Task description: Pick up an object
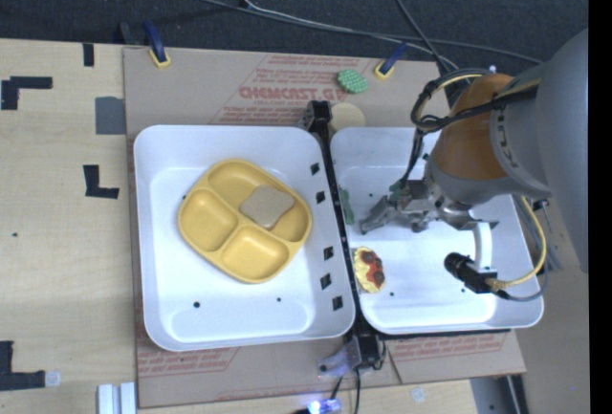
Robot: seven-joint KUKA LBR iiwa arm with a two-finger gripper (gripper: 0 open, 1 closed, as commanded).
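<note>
My gripper (376, 218) hangs low over the left part of the right bin (430, 307), with the grey arm and its orange band (469, 130) reaching in from the right. Just below the gripper, a small yellow and red toy food piece (368, 269) lies against the bin's left wall. A thin green item (346, 208) sits by that wall, just left of the gripper. In the left bin (167, 307) a yellow divided plate (215, 221) carries a tan square piece (267, 205) in its upper right compartment.
A green dotted disc (351, 80) lies on the cardboard behind the bins. Blue clamps (156, 46) (390, 64) hold the cardboard's far edge. A black divider strip (330, 211) runs between the bins. Cables trail across the dark floor at the top.
</note>
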